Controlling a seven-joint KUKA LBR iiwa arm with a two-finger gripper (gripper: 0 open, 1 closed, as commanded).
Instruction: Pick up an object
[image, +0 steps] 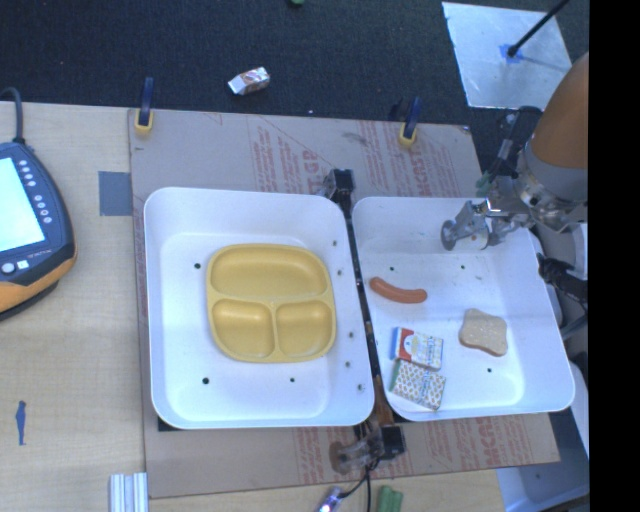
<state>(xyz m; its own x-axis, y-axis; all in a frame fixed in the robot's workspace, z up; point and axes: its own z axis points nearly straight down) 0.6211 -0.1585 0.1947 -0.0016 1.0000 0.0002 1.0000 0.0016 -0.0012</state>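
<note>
Below the pincer (452, 236), toward the near side of the right bin (530, 395), lie the candidates for picking: a hot dog sausage (398, 292) closest, just down and to the camera's left of it; a slice of bread (484, 333) further down and slightly to the camera's right; and two small printed packets, one red and white (416, 347), one green-patterned (418, 384), touching each other at the bin's near left corner. Nothing is lifted yet, so by my judgement the task is barely begun: the descent, the grasp and the lift all remain. Whether the pincer is spread or pressed together I cannot tell; nothing shows between its tips.

Further to the camera's left sits the left bin (170, 330) with a yellow divided plate (270, 300). A teach pendant (28, 225) rests at the bench's far left. The sausage looks unobstructed; the paired packets crowd each other and the bin wall.
</note>
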